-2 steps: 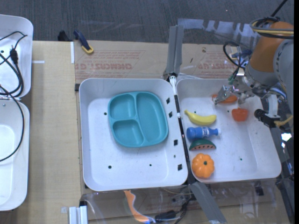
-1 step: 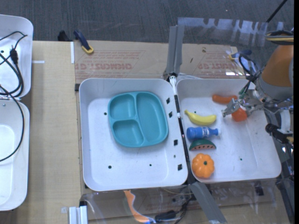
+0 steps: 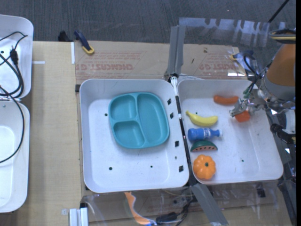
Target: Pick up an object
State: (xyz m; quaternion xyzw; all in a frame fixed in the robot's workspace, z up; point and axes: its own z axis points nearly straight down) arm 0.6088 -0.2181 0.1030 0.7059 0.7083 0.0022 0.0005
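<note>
While the arm reaches in from the right, I log the gripper (image 3: 241,109) low over the far right part of the right bin (image 3: 254,173), against a small orange-red object (image 3: 243,117); whether its fingers are closed on that piece I cannot tell. An orange sausage-shaped item (image 3: 226,99) lies just to the far left. The teal divided plate (image 3: 139,120) sits in the left bin (image 3: 94,173).

A robotics lab: bench bins (image 3: 89,140), loose cables (image 3: 14,69).
</note>
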